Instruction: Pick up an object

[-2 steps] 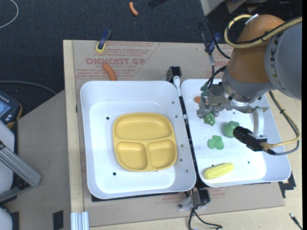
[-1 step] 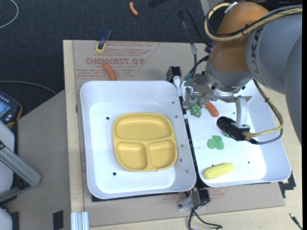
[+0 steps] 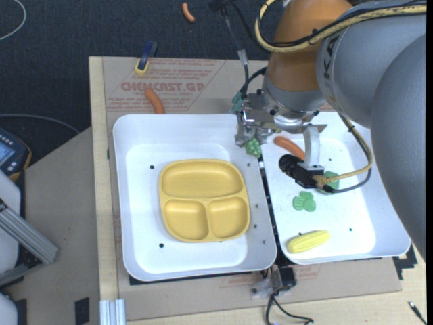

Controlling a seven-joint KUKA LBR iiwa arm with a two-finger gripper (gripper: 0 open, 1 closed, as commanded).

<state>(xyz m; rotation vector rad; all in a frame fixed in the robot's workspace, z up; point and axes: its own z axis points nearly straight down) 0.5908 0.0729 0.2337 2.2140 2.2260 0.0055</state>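
Glossy yellow three-compartment tray point(image 3: 203, 200), rounded, in smooth white bin point(image 3: 128, 181)

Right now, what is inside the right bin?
In the right bin: a yellow corn cob, a green toy and an orange sausage. The arm covers the bin's far part.

Green toy point(image 3: 253, 146) between gripper point(image 3: 277, 143) fingers, right bin's point(image 3: 358, 208) left edge

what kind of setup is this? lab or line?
Likely a lab bench for pick tests: two white bins on cardboard, toy food such as a corn cob and a yellow divided plate, loose cables around the arm's tool.
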